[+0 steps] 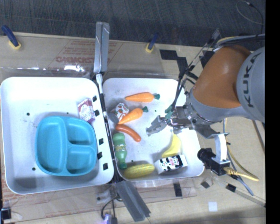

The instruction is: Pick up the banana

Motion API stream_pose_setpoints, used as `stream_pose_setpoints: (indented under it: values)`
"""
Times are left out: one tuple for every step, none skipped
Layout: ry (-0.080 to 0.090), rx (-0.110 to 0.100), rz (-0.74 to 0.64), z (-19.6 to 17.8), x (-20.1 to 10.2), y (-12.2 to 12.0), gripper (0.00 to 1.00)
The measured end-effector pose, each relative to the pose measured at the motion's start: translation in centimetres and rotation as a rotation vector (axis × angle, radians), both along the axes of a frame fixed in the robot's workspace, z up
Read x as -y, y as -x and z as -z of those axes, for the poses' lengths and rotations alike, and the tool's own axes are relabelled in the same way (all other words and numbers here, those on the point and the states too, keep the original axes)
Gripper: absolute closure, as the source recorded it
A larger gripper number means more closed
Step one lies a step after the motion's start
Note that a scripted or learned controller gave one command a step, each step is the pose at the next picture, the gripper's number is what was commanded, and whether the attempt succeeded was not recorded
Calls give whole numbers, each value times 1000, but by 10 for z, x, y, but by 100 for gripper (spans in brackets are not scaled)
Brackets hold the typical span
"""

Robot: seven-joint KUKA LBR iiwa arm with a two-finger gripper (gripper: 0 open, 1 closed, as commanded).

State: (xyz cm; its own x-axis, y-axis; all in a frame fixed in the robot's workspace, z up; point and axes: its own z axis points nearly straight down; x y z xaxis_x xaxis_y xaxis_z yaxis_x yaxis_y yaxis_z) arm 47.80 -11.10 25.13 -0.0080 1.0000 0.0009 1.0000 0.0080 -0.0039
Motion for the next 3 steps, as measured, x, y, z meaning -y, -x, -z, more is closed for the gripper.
stream_pose_setpoints:
  values:
    - [1,-2,-6,-10,0,-1,100]
    - [0,-3,197,44,-2,-2,100]
    - [0,-1,119,132,65,3,100]
